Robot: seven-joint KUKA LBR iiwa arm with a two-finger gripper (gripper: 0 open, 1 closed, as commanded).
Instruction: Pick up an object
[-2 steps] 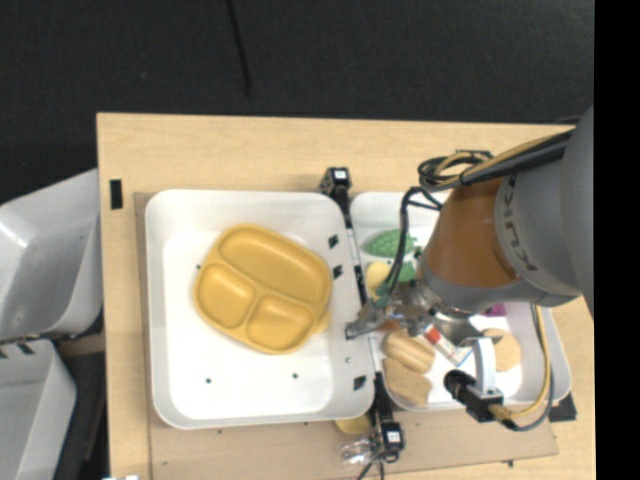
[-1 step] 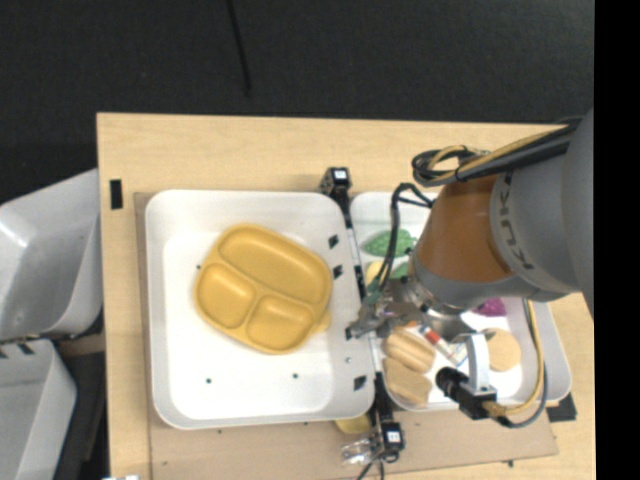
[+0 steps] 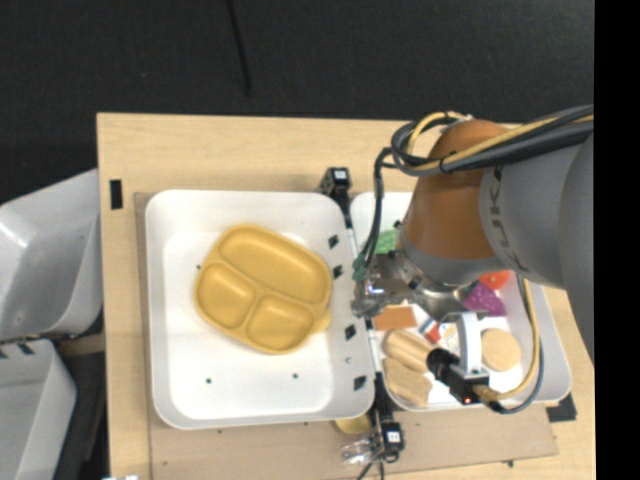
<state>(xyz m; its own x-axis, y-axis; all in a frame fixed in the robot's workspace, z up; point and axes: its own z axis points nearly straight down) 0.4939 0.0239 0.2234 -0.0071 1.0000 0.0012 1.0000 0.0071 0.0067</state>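
Looking down on a tan bench [image 3: 200, 148], carrying two white bins side by side.

Reaching in from the right with a grey arm [image 3: 540, 208], bulking over the upper half of the right bin [image 3: 556, 368] and hiding much of it. Showing an orange band [image 3: 450, 208] above the wrist, with black and yellow cables [image 3: 400, 153] looping around it and trailing down past the near rim.

Holding in the left bin [image 3: 170, 368] one yellow tray [image 3: 265, 288], lying flat near the middle, turned at a slant, showing three compartments, sitting apart from the arm.

Crowding the right bin with small things, just below and beside the wrist: two tan bread-like pieces [image 3: 408, 356] lying together near the bin's left wall, a tan disc [image 3: 500, 350] to their right, an orange block [image 3: 395, 318] just above the bread-like pieces, a purple piece [image 3: 487, 301] and a red piece [image 3: 495, 280] tucked against the wrist's right side, a green piece [image 3: 385, 240] peeking out by the band's left edge.

Lowering the wrist's metal end towards the right bin's left wall, just above the orange block. Hiding the jaws under the wrist: cannot tell whether spread, closed, or gripping anything.

Clamping the gap between the bins with black clips, one at the far end [image 3: 337, 180], one at the near end [image 3: 388, 435].
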